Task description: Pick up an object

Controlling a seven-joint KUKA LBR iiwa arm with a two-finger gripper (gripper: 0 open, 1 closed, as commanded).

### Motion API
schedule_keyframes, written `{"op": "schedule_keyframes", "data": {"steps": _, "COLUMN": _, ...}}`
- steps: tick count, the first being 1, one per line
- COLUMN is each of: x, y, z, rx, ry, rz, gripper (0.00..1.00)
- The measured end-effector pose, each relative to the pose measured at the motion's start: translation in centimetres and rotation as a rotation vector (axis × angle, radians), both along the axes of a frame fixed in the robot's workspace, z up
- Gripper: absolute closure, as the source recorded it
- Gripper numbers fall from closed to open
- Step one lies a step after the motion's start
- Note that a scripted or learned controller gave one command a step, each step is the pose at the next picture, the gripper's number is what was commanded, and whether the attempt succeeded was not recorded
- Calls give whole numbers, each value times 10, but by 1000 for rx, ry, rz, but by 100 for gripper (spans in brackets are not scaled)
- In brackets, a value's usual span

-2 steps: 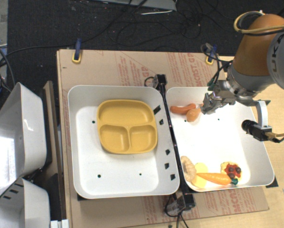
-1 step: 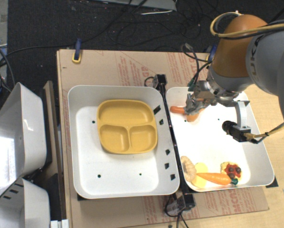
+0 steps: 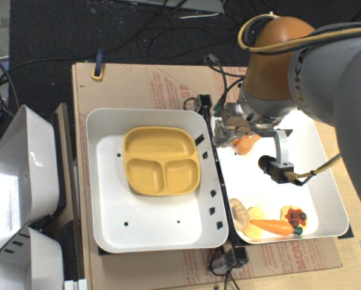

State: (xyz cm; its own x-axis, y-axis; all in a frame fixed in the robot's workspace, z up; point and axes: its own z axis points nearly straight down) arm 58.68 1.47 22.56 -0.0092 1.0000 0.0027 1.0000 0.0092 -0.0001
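Note:
My gripper hangs over the upper left part of the right bin, close to the divider between the bins. A small orange, rounded object shows right under it, partly covered by the wrist; whether it is gripped or just lying on the bin floor is unclear. Along the right bin's front edge lie a carrot, a beige piece, a yellow piece and a red and yellow toy food.
A yellow divided plate lies in the left bin. A black part on a cable hangs from the arm over the middle of the right bin. More white bins stand off the bench at the left.

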Motion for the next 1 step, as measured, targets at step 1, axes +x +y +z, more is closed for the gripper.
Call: {"op": "schedule_keyframes", "data": {"steps": 1, "x": -4, "y": 55, "z": 10, "rx": -1, "ry": -1, "rz": 0, "gripper": 100}}
